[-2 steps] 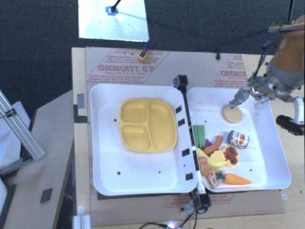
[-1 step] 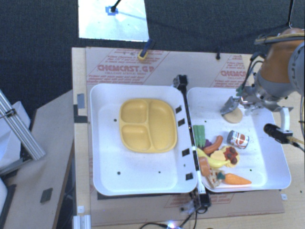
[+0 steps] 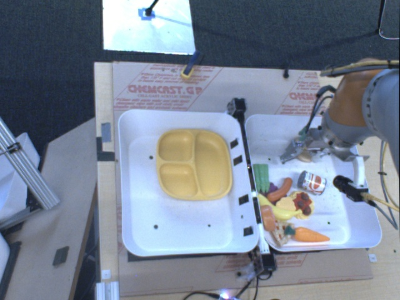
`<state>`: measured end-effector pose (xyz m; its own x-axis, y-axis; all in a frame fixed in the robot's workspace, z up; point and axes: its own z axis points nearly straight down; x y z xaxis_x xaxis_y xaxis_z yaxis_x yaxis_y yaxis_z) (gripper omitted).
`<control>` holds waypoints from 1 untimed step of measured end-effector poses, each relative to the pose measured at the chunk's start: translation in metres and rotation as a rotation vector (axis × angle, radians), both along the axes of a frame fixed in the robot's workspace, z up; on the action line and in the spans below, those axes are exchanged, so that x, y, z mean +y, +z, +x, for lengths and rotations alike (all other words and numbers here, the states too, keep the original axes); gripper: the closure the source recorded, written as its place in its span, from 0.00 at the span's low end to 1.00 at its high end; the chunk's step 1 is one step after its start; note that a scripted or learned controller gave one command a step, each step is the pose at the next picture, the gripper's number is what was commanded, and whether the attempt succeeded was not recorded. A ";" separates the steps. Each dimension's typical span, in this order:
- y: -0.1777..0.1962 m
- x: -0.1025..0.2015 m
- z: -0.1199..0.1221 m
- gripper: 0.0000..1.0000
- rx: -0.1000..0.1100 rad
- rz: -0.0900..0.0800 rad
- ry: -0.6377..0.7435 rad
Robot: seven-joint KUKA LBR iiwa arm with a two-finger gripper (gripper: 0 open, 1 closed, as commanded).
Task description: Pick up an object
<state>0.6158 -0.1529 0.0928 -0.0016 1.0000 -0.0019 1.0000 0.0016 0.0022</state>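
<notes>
Item 1, gripper (image 3: 299, 154): hangs low over the right bin (image 3: 275, 129), upper part, arm coming in from the right. Whether it's spread or closed: can't tell, too small and blurred. Nothing seen pinched.

Item 2, can (image 3: 311, 182): small, red/white, lying on its side just below-right of gripper. Nearest candidate, prob. the target since it sits apart from the heap.

Item 3, toy food pile (image 3: 284, 205): sausage, banana, bits, heaped below gripper against the bin's near-left corner; crowded, so harder to grab clean.

Item 4, carrot (image 3: 310, 235): well below gripper, at pile's edge.

Item 5, green piece (image 3: 260, 177): below-left, by the divider.

Item 6, yellow plate (image 3: 194, 164): far left of gripper, alone in the left bin (image 3: 140, 230); 3 compartments.

Status: pick not yet made.
</notes>
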 end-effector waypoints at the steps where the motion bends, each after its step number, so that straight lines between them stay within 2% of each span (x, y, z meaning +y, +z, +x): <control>1: -0.001 -0.001 0.005 0.00 -0.011 -0.003 0.001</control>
<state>0.6205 -0.1543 0.0918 -0.0021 1.0000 -0.0053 0.9999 0.0022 0.0133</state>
